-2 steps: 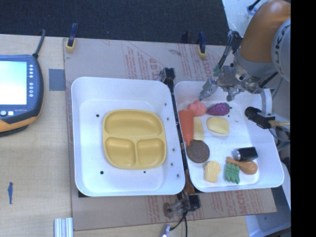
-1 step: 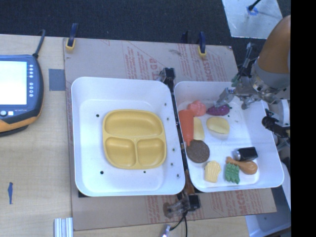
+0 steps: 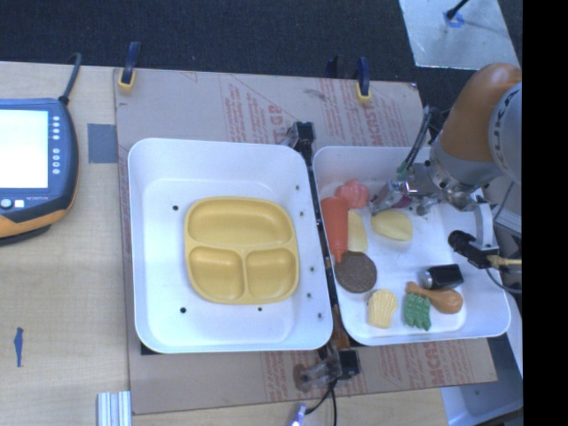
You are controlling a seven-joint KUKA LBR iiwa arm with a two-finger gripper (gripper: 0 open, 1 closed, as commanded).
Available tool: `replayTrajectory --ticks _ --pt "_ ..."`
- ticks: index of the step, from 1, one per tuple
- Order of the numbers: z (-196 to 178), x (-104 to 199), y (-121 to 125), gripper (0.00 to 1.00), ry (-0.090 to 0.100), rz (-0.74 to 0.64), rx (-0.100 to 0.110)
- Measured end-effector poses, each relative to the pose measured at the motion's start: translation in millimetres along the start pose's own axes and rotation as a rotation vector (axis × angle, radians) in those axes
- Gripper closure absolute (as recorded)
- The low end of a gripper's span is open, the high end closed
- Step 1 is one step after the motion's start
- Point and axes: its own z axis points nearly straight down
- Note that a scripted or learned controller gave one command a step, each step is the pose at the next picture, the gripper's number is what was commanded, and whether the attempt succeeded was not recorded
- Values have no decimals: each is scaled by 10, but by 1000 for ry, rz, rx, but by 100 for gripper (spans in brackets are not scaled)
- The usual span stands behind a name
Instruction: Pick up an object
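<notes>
Worktop carries a handheld screen unit at far left, then the left bin with a yellow divided tray. Toy foods crowd the right bin: orange carrot, brown disc, pale yellow piece. Gripper hangs just beyond that piece, probably lining up a pick; whether its jaws are spread, I cannot tell.

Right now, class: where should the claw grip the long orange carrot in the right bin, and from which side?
Probably mid-length on the carrot, from above, jaws across its narrow width. It lies flat against the bin's left wall, with a yellow piece alongside.
</notes>
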Motion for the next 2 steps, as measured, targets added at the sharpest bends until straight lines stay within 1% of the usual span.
replayTrajectory --ticks 1,2 --pt "-14 314 352 0 0 0 -3" --pt "-118 308 353 100 0 -2 -1"
